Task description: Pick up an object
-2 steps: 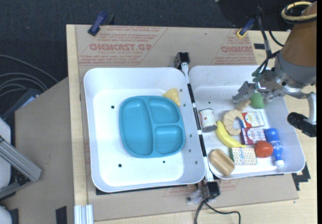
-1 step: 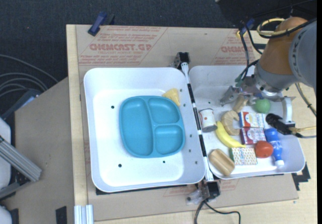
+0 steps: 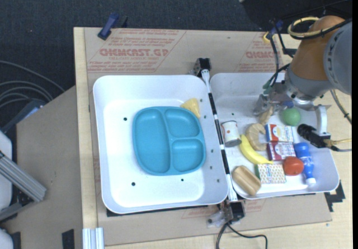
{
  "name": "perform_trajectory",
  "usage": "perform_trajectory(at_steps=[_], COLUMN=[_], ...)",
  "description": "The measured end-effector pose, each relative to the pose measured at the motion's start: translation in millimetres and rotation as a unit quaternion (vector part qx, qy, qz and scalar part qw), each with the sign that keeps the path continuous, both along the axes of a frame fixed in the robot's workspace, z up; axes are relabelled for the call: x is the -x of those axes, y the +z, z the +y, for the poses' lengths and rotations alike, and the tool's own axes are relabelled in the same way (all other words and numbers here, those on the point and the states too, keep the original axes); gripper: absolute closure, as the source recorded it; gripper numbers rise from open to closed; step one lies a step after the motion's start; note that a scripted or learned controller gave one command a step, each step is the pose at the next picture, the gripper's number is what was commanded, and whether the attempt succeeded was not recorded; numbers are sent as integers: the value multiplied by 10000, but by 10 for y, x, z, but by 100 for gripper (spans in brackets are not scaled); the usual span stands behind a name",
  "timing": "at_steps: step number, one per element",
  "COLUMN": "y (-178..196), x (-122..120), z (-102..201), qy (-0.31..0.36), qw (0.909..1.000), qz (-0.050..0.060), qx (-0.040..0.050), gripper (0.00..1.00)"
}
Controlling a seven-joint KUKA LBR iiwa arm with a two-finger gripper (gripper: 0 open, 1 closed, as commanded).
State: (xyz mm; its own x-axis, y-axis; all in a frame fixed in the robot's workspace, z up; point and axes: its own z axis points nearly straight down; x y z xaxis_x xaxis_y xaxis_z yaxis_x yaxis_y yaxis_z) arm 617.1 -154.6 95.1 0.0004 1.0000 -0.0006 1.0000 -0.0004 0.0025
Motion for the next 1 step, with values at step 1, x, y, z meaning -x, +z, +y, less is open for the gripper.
perform_trajectory(at_steps=[1], y=[1098], x=[270], z=[851], qy=[12], qw=[10000], qz=[4], qx=[-8], gripper=[100])
